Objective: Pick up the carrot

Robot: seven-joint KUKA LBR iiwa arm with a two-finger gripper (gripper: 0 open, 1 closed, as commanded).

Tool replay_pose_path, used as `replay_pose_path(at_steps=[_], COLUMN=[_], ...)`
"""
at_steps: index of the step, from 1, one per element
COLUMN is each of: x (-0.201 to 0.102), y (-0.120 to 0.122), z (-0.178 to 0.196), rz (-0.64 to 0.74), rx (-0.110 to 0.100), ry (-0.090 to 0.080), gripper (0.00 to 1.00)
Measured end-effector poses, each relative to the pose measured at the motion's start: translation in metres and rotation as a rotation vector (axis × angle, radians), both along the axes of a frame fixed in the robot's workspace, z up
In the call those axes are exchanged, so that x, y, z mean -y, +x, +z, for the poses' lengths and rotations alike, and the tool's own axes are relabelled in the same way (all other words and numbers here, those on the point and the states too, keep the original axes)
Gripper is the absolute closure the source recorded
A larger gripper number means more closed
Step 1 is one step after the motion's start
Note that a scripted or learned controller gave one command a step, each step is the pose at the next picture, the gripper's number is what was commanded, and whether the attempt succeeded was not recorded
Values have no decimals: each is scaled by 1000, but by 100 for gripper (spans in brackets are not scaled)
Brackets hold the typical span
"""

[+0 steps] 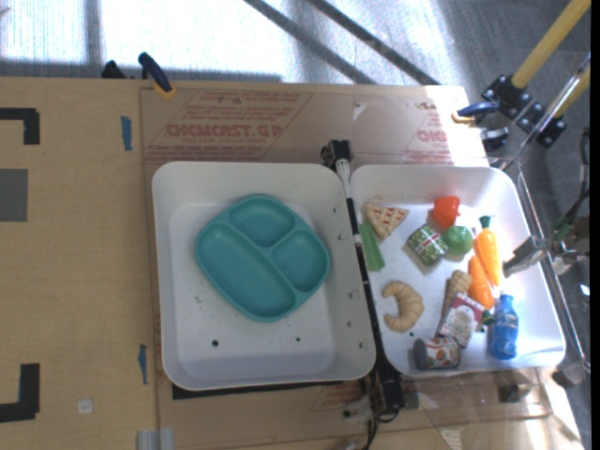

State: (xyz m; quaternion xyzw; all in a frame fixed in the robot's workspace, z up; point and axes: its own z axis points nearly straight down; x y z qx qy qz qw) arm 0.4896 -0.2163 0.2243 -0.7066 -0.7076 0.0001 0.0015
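The carrot [487,252] is orange with a small green top. It lies near the right wall of the right bin [539,340], pointing roughly toward the near side. A second orange piece [479,287] lies against its lower end. A green apple [459,240] touches the carrot on its left, and a blue bottle [503,327] stands just below it.
The right bin also holds a red pepper [445,209], pizza slice [385,219], green pickle [372,248], wrapped box [425,246], croissant [403,305], cone [457,287] and can [435,353]. A teal divided plate [262,256] sits in the left bin [178,279]. A grey metal piece [527,256] juts over the right rim.
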Motion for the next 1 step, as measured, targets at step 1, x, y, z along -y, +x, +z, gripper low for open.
replay_pose_path(at_steps=[1], x=[0], y=[-5], z=[-122], rz=[175], rx=[9], ry=[8], gripper=[0])
